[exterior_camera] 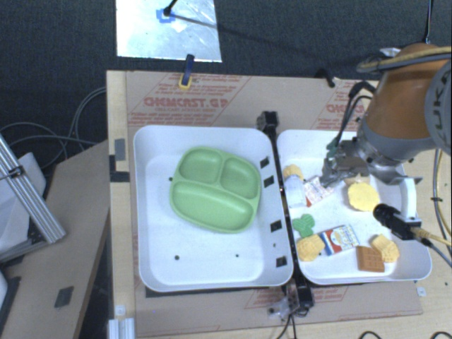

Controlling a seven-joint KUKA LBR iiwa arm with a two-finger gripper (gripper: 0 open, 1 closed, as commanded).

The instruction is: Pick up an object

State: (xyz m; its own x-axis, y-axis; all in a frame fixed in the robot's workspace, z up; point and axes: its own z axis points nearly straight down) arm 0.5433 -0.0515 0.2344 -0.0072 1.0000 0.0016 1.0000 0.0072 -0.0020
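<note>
a: what's largest before you?
b: your left bin [152, 210] holds a green plate [215, 189]. your right bin [417, 263] holds the small things.

a: and the arm?
b: your arm [406, 101] reaches in from the right; the gripper [332, 174] sits low over a packet [316, 189]. you can't tell its grip.

a: smaller?
b: a yellow disc [362, 196], carton [341, 239], brown cracker [369, 258], green piece [304, 224].

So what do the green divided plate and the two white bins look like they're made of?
Green divided plate: likely moulded plastic, matte, with uniform colour and soft rounded ridges. Left bin and right bin: probably plastic too, smooth and slightly glossy, with rounded rims.
</note>
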